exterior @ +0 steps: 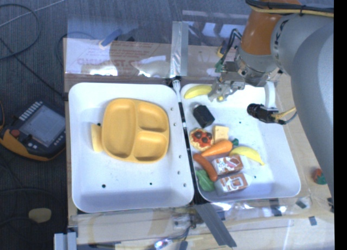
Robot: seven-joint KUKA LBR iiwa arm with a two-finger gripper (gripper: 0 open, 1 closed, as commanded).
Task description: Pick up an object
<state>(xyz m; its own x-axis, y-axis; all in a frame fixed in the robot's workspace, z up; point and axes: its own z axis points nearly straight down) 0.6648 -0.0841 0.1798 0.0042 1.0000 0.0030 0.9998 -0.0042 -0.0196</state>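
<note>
My pincer (pixel 223 93) hangs at the far end of the right bin (pixel 282 159), just beside a banana (pixel 197 91) — I cannot tell its state. Toy food clusters nearer me; a yellow divided plate (pixel 135 129) fills the left bin (pixel 81 151).

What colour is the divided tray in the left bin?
Yellow; the divided tray shows plainly in the camera view, lying in the left bin.
</note>
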